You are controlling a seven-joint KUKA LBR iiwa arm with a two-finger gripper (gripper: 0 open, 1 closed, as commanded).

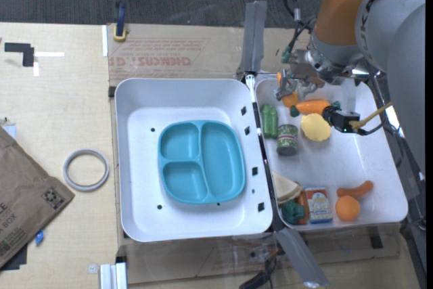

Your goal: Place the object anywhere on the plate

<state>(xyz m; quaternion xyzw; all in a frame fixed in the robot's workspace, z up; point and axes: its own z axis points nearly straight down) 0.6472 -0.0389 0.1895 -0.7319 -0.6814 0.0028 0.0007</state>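
Observation:
A teal three-compartment plate (201, 162) lies in the middle of the left white bin (135, 112) with nothing on it. My gripper (289, 90) hangs over the far left corner of the right bin (379, 166). It sits directly above the left end of an orange carrot (313, 106). An orange tip shows just below the gripper, and whether it is held is unclear. A yellow lemon (316, 127), a green pickle (269, 120) and a small can (287, 139) lie close by.
Near the right bin's front edge lie a bread wedge (284, 185), a green item (294, 212), a small carton (319, 205), an orange ball (348, 208) and an orange sausage (356, 189). A tape ring (86, 168) and a cardboard box (24, 199) sit on the bench at left.

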